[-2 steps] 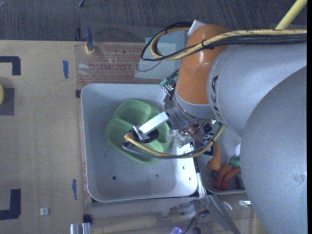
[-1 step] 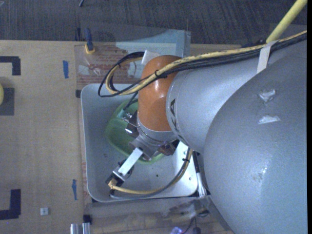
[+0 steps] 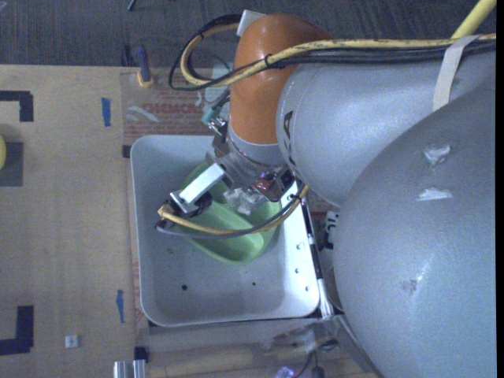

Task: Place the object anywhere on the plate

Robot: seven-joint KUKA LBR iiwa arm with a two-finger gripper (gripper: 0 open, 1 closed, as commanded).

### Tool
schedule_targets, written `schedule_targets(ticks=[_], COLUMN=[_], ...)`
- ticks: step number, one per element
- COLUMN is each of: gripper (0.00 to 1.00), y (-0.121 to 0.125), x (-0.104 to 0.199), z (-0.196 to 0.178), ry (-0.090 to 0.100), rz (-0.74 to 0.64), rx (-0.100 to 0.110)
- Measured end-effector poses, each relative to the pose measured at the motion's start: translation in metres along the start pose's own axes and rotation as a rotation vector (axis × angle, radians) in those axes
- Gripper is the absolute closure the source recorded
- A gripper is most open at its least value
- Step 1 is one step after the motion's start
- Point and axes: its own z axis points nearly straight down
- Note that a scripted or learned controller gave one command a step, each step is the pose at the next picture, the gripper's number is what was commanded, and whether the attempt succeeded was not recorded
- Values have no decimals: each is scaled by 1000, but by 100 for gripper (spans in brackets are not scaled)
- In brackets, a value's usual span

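A light green plate (image 3: 236,245) lies in the white bin (image 3: 157,286), towards its upper right part. My gripper (image 3: 242,199) hangs low over the plate's middle, below the orange band (image 3: 264,69) of the wrist. A white and black block (image 3: 193,194) on the gripper's side sticks out to the left, and a yellow cable (image 3: 213,225) loops beneath it across the plate. The wrist and gripper hide the middle of the plate and whatever lies there.
The arm's big grey body (image 3: 394,211) covers the right half of the view. The wooden bench (image 3: 63,235) at the left carries blue tape strips (image 3: 105,112) and black corner marks (image 3: 20,105). A yellow thing (image 3: 2,153) sits at the far left edge.
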Motion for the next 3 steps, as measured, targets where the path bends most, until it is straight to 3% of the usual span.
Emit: schedule_targets(ticks=[1, 2, 3], gripper=[100, 100, 100], y=[13, -29, -54], x=[-79, -20, -28], z=[-13, -4, 25], ry=[-3, 0, -4], rz=[-117, -52, -118], rx=[3, 0, 3])
